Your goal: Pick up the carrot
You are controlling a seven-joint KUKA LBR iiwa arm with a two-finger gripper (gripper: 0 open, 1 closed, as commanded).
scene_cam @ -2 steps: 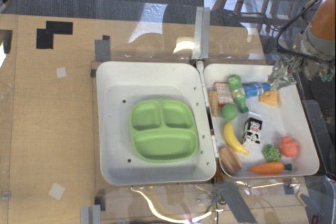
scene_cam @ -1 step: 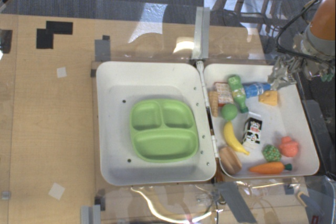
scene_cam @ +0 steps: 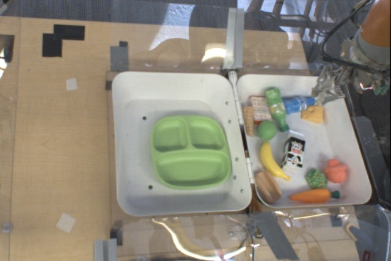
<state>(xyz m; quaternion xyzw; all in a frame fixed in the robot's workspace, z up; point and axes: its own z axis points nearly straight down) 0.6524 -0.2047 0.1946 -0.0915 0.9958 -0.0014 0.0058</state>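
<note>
- A pale wooden bench (scene_cam: 55, 150) fills the lower frame, with grey carpet across the top and black tape marks (scene_cam: 61, 38) at the upper left.
- Left of centre sits a shallow white plastic bin (scene_cam: 125, 131) holding a light green divided plate (scene_cam: 190, 151) with three compartments, lying flat near the bin's middle.
- A grey metal divider post (scene_cam: 234, 33) stands where the two bins meet, at upper centre.
- The second shallow white bin (scene_cam: 357, 150) lies at the right, crowded with toy food.
- Along its left side: a tan and red snack packet (scene_cam: 257, 110), a round green ball-like fruit (scene_cam: 266, 130), a yellow plastic banana (scene_cam: 269, 160) and a brown bread roll (scene_cam: 267, 185) at the lower corner.
- Near the top of that bin a green bottle (scene_cam: 276, 108) lies beside a blue bottle (scene_cam: 297, 104) and a yellow cheese wedge (scene_cam: 313, 113).
- A small black and white milk carton (scene_cam: 294, 153) lies in the middle.
- The orange plastic carrot with a green stub (scene_cam: 311, 195) lies flat along the right bin's lower edge, just below a bumpy green broccoli piece (scene_cam: 316, 178), with an orange-red round fruit (scene_cam: 336, 170) near its right end.
- The grey two-finger gripper (scene_cam: 328, 85) hovers at the right bin's upper right corner, well apart from the carrot; whether its jaws are parted or closed I cannot tell.
</note>
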